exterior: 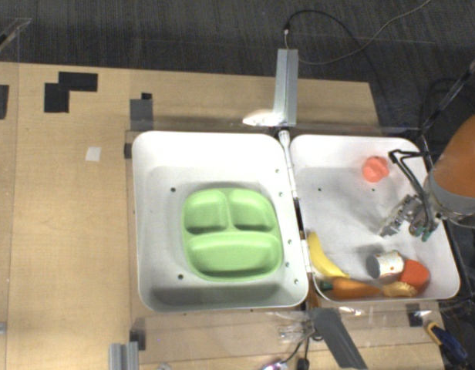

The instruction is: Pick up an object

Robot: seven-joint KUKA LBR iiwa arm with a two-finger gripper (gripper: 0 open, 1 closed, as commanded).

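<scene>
1. Nearest the camera, along the front wall of the right bin [353,156], lies a row of small things: a yellow banana [322,257] against the divider between the bins, an orange carrot [355,287] lying flat just in front of it, a small yellowish piece [402,289] at the carrot's right end, a white cylinder [386,264] tipped on its side, and an orange-red round object [416,273] touching the cylinder's right side.
2. These five are crowded together in the front corner, touching or nearly touching one another, with the bin wall close behind them on the camera's side.
3. Farther back in the same bin, a pink round object [375,169] sits alone, well apart from the front cluster.
4. Reaching in from the right, the gripper [405,218] hangs over the right bin, between the pink object and the front cluster, above and slightly behind the white cylinder.
5. Its metal fingers point down and to the left; I cannot tell how far apart they are, and nothing can be seen between them.
6. Black cable [408,173] loops from the wrist across the back right part of the bin, under the orange band [461,160].
7. Over in the left bin [156,206], a green divided tray [231,232] with three compartments lies flat in the middle, well apart from the gripper.
</scene>
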